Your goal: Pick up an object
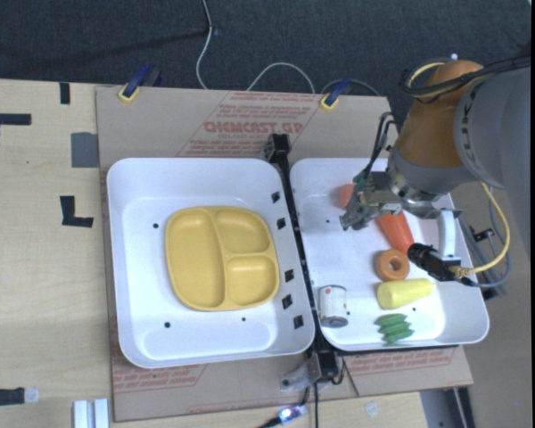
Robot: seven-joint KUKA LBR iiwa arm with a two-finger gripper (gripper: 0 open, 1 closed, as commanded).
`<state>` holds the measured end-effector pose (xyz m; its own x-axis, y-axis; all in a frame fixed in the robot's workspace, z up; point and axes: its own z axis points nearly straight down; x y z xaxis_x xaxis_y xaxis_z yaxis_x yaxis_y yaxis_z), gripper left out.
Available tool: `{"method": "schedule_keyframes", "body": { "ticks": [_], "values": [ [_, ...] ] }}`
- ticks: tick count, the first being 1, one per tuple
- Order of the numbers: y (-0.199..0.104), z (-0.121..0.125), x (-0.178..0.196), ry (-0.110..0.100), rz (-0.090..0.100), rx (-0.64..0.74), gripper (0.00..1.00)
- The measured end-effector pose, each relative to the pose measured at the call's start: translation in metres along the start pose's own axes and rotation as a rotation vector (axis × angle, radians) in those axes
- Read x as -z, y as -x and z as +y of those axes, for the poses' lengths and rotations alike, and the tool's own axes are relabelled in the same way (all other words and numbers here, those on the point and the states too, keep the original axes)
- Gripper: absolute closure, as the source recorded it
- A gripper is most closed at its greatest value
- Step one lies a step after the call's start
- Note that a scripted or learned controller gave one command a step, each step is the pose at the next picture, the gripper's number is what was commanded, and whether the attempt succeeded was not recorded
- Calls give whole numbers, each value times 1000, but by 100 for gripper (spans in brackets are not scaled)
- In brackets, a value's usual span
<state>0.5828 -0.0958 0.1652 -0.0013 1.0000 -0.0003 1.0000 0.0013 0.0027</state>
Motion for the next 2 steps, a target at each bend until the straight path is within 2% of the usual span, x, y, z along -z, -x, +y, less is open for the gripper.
{"method": "schedule_keyframes", "body": {
  "ticks": [1, 2],
  "values": [
    [0, 1, 52, 0, 0, 0, 100],
    [-1, 1, 79, -1, 0, 0, 100]
  ]
}}
